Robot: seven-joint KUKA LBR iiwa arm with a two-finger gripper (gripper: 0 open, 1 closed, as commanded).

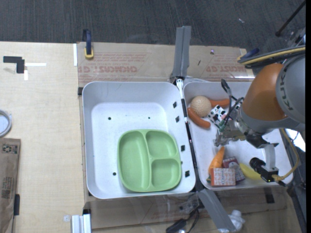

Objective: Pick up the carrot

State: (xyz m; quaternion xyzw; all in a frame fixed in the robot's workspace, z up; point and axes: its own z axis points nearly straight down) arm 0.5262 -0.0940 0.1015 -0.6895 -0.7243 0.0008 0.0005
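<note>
The carrot (216, 160) is a short orange piece lying at a slant in the right bin (194, 144), near that bin's front left. My gripper (222, 139) hangs just above the carrot's upper end, reaching in from the right below the orange wrist band. The view does not show whether it touches the carrot. The carrot's lower end rests against a red and white box (224, 177).
The right bin also holds an orange sausage-like piece (199, 119), a beige ball (199, 104), a black and white dice-like object (217, 114) and a yellow banana (250, 171). A green divided plate (149, 160) sits in the left bin (92, 130).
</note>
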